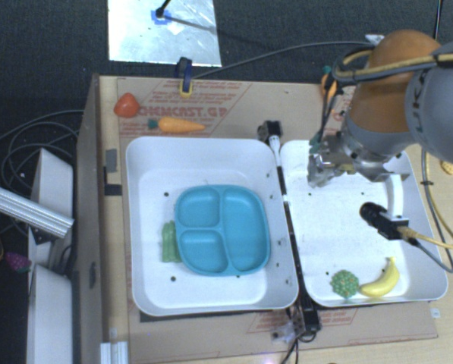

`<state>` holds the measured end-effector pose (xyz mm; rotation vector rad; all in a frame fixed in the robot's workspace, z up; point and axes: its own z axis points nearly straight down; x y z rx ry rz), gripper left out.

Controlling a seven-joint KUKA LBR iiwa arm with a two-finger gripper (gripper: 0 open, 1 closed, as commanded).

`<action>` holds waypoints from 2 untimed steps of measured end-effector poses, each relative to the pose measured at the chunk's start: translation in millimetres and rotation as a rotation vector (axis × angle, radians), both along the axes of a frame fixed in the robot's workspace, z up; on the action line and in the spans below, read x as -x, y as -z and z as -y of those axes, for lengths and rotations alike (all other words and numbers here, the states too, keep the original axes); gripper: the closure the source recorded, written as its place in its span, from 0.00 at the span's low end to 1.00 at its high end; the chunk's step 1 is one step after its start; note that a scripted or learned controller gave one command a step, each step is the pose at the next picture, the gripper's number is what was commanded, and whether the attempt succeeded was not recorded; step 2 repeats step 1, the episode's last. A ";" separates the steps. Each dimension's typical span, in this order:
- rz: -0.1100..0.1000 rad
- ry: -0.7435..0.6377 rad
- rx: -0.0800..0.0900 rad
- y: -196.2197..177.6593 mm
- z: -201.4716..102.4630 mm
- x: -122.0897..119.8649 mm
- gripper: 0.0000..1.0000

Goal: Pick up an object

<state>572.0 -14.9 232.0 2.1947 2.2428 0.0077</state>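
At the near edge of the right-hand shallow white plastic bin (423, 203), a smooth yellow toy banana (382, 280) lies flat on the bin floor, its long axis running on a slant from the lower left up toward the far right, the curve bowing toward the bin's near right corner and the slim upper tip pointing away from the viewer. Just beside its lower end, close enough that contact cannot be ruled out, sits a knobbly round green toy (345, 283) with a bumpy surface. In the neighbouring left-hand white bin (146, 203), a glossy light-blue divided plate (221, 229) with three rounded compartments lies flat, and a small ridged green piece (168, 242) rests against its left rim. Further back in the right bin, the grey arm with its orange band comes in from the right, its metal two-finger gripper (320, 170) hanging over the bin's far left part beside the divider; whether it is parted or closed cannot be told, and nothing is seen in its grasp. A black cylindrical fitting with a yellow cable juts out below the wrist. Beyond the bins, on the brown printed cardboard (211, 101), lie an orange toy carrot (177, 126) and a rounded red-orange toy (127, 105).
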 end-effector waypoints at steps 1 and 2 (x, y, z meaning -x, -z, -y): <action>-0.004 0.015 0.000 8.7 -0.9 -14.0 1.00; -0.004 0.015 0.000 8.7 -0.9 -14.0 1.00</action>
